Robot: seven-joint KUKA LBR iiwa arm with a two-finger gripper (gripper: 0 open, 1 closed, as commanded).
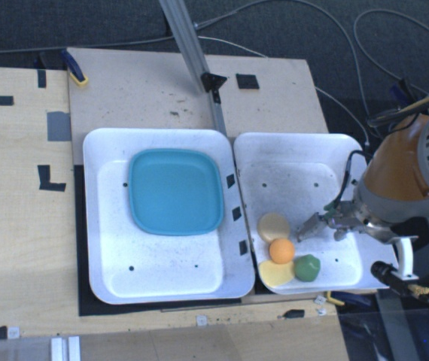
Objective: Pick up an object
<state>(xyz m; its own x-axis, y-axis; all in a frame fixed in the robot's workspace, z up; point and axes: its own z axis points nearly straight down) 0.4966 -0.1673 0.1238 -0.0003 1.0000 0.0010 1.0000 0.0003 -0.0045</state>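
bins: 2 (98,201) (335,145) | plate: 1 (175,191) | small objects: 4 (281,250)

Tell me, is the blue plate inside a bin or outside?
Inside: the blue plate lies flat within the left bin, white rim all around it.

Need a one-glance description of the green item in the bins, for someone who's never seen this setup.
Start at the right bin, the one without the blue plate. Go to its near edge, where four small items huddle together. The green ball is the rightmost of them, just right of the orange ball and the yellow piece, and the only green thing there.
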